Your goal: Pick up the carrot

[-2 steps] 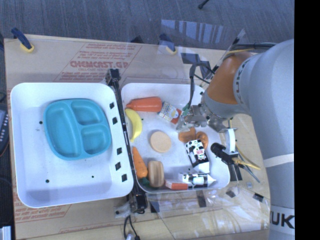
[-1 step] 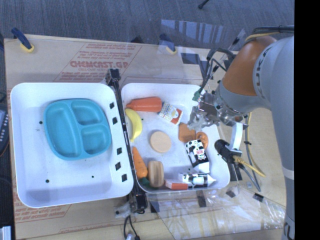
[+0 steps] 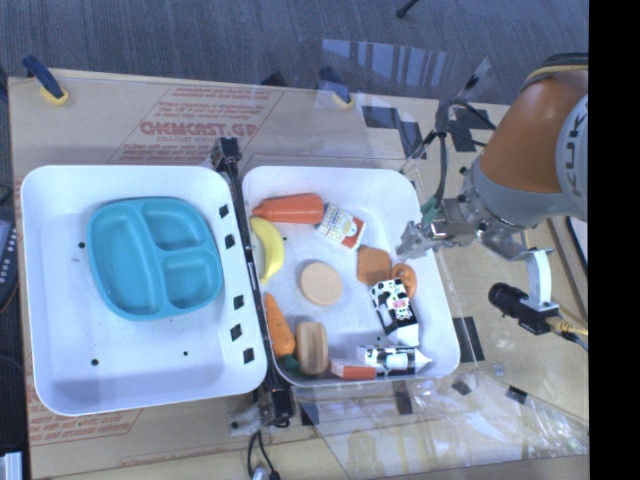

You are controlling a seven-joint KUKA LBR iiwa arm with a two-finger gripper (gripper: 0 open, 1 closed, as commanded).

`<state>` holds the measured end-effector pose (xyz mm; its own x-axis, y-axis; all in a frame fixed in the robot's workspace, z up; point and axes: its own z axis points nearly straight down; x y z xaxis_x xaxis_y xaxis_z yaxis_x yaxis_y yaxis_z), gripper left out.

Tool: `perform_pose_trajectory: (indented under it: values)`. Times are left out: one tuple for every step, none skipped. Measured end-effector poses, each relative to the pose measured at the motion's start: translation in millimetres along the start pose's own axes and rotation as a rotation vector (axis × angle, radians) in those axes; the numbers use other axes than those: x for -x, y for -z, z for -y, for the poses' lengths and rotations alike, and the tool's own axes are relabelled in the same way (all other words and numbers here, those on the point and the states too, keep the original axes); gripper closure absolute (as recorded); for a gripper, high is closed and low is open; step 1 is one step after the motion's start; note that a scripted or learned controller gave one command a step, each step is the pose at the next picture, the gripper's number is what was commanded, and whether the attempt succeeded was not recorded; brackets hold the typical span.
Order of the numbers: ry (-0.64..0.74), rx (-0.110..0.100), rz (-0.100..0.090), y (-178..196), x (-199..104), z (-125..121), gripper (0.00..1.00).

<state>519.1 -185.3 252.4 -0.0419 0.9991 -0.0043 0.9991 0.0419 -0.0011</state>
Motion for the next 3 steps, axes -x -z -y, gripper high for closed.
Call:
perform_pose_trajectory:
  values:
    - [0.126, 0.004, 0.001, 86.3, 9.5, 41.9, 1.00]
    - [-0.155, -0.006, -0.006, 65.0, -25.5, 40.8, 1.00]
    - [-0.171, 0.002, 0.001, 135.3, 20.1, 43.0, 1.00]
